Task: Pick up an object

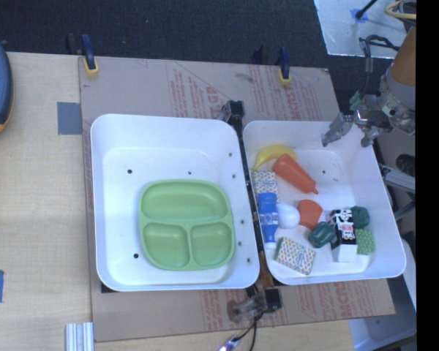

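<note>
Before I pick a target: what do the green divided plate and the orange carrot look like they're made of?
The plate looks like moulded plastic: uniform pale green, matte, soft rounded compartment ridges. The carrot looks like toy plastic, smooth with even orange colour; it could be rubbery, which the view leaves open.

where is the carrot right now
The carrot lies in the right bin, toward its upper left, just right of the yellow banana and above the orange ball.

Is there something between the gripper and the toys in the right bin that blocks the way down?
Nothing visible blocks it. The gripper is open above the far right corner of the right bin. The orange carrot and the yellow banana lie nearest, uncovered, with bare bin floor between them and the gripper.
</note>
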